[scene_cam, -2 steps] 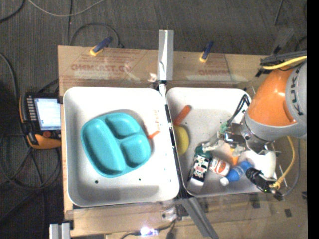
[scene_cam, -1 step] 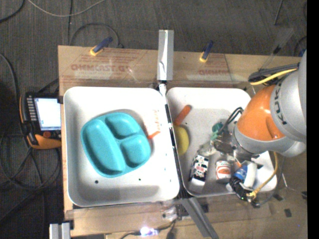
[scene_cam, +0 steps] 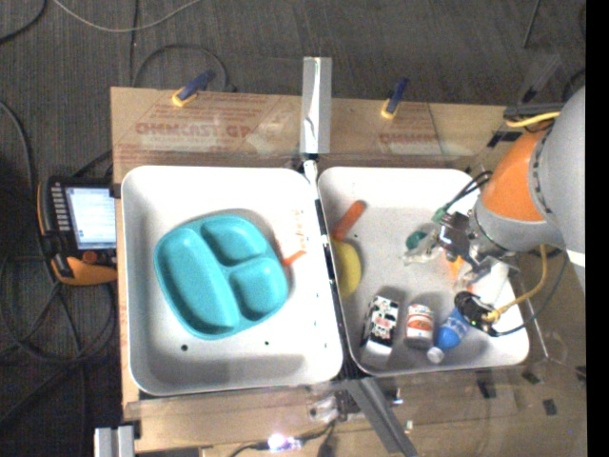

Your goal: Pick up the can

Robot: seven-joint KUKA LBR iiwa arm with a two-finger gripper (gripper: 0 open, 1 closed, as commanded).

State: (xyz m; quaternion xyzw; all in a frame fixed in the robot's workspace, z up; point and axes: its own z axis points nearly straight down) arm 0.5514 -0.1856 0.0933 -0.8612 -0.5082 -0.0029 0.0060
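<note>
Smooth white right bin: cylindrical can lies loose; jaws state unclear.

Robotics lab, white bins on clamped board, loose cables, teach pendant

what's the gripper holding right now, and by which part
Cannot be told: the gripper sits over the right bin, apart from the can near the front wall.
</note>
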